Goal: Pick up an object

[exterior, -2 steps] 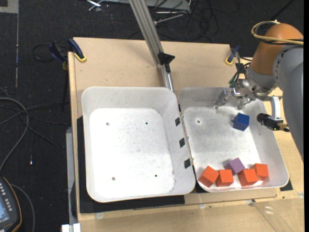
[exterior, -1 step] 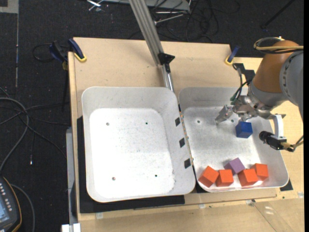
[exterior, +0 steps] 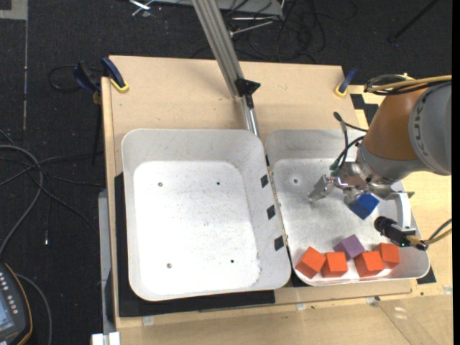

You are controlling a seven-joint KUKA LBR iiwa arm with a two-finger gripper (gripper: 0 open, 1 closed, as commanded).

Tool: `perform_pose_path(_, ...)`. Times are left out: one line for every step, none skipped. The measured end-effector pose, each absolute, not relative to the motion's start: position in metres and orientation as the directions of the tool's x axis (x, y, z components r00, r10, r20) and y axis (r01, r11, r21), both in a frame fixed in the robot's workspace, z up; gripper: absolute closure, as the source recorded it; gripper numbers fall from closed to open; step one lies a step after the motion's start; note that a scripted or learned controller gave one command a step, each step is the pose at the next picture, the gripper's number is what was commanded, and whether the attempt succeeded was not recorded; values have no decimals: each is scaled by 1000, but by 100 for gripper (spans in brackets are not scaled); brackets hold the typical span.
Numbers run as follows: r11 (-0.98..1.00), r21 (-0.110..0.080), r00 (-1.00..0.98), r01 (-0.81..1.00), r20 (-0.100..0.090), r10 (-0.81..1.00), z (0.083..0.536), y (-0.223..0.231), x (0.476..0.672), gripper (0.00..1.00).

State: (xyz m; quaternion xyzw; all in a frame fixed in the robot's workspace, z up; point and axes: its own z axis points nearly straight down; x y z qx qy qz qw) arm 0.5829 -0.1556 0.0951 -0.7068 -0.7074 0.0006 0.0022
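My gripper [exterior: 321, 189] hangs over the middle of the right bin [exterior: 295, 153], below the arm's orange band and grey wrist. A blue block [exterior: 364, 205] lies just right of and below it, tucked against the wrist; whether it is gripped is unclear. A purple block [exterior: 351, 246] sits nearer the front of that bin. Several orange blocks line its front wall, from one at the left [exterior: 310, 261] to one at the right [exterior: 389, 253].
The left bin [exterior: 136, 149] stands beside the right one. A slanted metal pole [exterior: 223, 45] comes down from the top to the gap between the bins. Clamps [exterior: 115, 76] sit at the bench's back corners. Black cables run along the arm.
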Motion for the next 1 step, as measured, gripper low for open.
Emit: perform_pose_path(4, 9, -4, 1000, -4, 1000, 97, -194, 665, 0)
